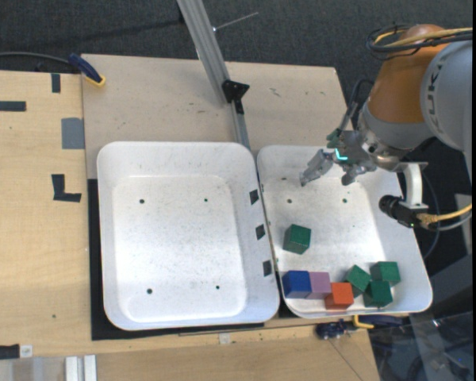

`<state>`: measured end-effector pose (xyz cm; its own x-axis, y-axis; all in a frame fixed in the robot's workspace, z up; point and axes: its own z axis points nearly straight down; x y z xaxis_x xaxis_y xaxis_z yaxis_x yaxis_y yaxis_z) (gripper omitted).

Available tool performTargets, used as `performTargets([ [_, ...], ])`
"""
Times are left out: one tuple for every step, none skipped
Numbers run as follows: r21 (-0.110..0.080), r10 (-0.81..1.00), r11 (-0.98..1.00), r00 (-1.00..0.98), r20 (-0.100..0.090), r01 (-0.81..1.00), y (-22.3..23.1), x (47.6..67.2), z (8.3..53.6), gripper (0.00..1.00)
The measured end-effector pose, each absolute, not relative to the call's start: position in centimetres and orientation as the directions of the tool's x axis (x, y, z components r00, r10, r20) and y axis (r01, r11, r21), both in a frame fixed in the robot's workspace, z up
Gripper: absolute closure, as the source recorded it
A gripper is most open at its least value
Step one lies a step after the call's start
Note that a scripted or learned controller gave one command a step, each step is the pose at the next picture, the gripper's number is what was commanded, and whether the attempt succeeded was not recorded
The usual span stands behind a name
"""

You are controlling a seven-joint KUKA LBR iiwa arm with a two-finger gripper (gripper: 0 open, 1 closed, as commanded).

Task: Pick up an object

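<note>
The tool (331,171) hangs over the upper part of the right bin (397,236), in the right half of the frame, with its two fingers spread apart and nothing between them. One finger (314,169) slants down to the left, the other (351,175) sits lower right of the lit teal spot at the wrist. Behind it the grey arm with its orange band (404,74) fills the upper right corner.

Below the tool, well apart from it, a lone green cube (297,238) lies near the middle of the right bin. Further down, along the bin's lower edge, a cluster of blocks sits close together: a blue cube (297,283), a lilac cube (320,283) just beside it, an orange cube (341,294), and three green cubes (378,282) bunched toward the lower right corner.

The left bin (111,213) lies beside it at centre frame. Both rest on the wooden table (32,213), with a grey metal rail (202,34) slanting from the top edge.
</note>
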<state>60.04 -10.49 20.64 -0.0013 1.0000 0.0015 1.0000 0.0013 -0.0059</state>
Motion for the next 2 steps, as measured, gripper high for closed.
performTargets([
  [-0.001, 1.000, 0.003, -0.003, 0.001, 1.000, -10.5, 60.1, 20.9, 0.00],
  [-0.006, 1.000, 0.001, -0.001, -0.001, 1.000, -10.6, 59.9, 16.5, 0.00],
])
